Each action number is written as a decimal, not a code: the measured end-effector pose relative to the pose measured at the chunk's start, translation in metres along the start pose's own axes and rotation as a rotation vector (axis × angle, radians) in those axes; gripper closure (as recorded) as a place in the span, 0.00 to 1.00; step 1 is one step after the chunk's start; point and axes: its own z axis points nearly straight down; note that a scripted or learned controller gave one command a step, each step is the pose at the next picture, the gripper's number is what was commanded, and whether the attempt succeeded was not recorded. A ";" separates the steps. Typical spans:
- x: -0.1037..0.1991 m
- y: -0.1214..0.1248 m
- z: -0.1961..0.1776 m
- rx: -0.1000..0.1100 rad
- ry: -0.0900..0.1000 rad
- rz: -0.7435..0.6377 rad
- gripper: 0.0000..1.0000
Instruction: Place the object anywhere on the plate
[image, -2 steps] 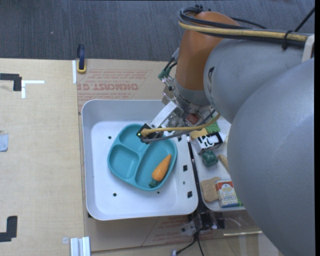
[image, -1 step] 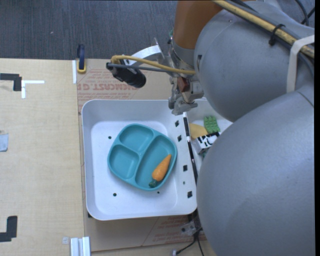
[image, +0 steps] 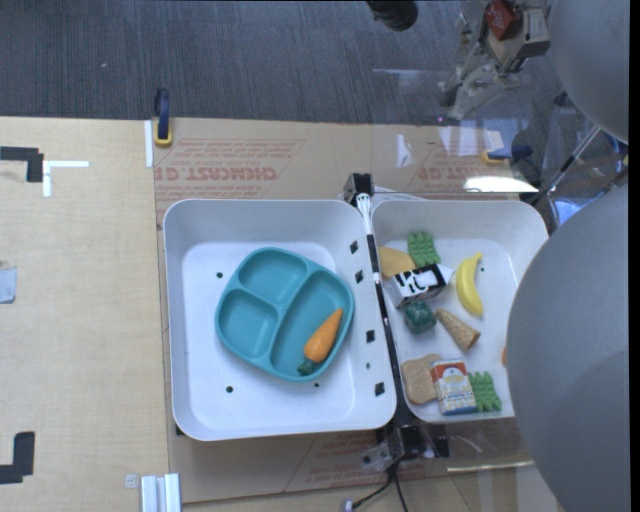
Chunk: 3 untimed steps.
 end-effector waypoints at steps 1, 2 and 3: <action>0.016 0.112 0.001 0.001 -0.003 0.041 1.00; 0.009 0.168 0.002 0.002 -0.005 0.002 1.00; 0.001 0.219 0.002 0.003 -0.006 -0.068 1.00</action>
